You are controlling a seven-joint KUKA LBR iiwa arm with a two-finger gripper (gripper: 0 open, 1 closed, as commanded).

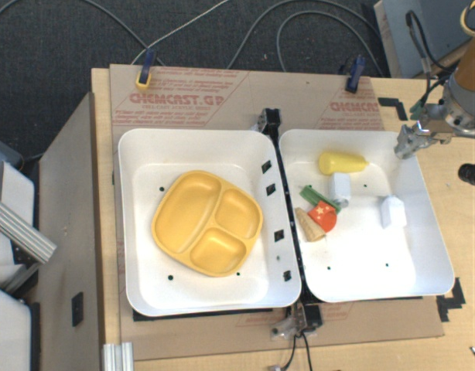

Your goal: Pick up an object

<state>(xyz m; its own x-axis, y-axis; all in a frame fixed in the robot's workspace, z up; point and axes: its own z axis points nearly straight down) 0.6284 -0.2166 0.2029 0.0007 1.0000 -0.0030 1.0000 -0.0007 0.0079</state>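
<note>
From my seat I see the two white bins side by side on the bench (106, 207), the left bin (137, 168) in the middle-left of the frame and the right bin (423, 230) in the middle-right, meeting along a dark seam with black clips. The left bin carries a yellow divided plate (206, 222), lying flat with its three compartments facing up.

The things I could pick all lie in the right bin. A yellow rounded object (342, 161) sits toward the upper middle of that bin. Just below it is a small white block (342, 186), and beside that, toward the seam, a green piece (313, 196) touching a red piece (323, 218), with a tan wedge (308, 225) just under them at the lower left of the cluster. A second white object (391, 211) lies apart, to the right of the cluster, near the bin's right wall.

The arm (463, 99) comes in at the upper right of the frame, and its jaws (409, 139) hang over the upper right corner of the right bin, well apart from the yellow rounded object and the cluster. Nothing sits between them (whether they are spread or clenched I cannot tell at this slant).

Two blue clamps (146, 74) pin a printed cardboard sheet (222, 91) at the top of the bench, and cables (222, 6) trail across the dark floor above.
</note>
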